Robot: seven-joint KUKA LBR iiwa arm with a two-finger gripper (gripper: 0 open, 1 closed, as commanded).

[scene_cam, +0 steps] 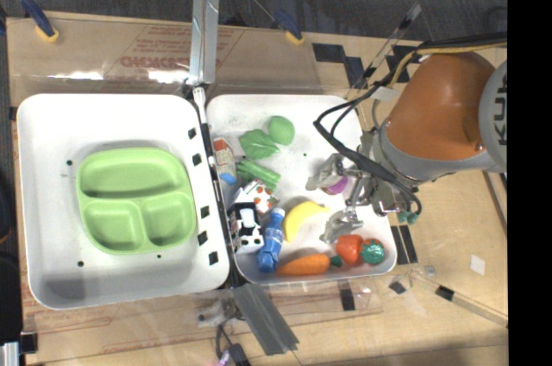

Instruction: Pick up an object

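The right bin [259,107] holds several toys. Among them are a yellow banana [302,216], an orange carrot [302,265], a red tomato [348,249] and a small purple piece [339,182]. My gripper [335,200] hangs low over the bin's right side, open. One finger [325,174] is beside the purple piece and the other [341,226] is just above the tomato. Nothing sits gripped between them. The banana lies just left of the gripper.
Green vegetable toys [269,135] lie at the bin's back. A blue bottle [272,239], a black-and-white toy [247,222] and a teal ball [373,252] lie near the front. The left bin [52,123] carries a green divided tray [134,200].
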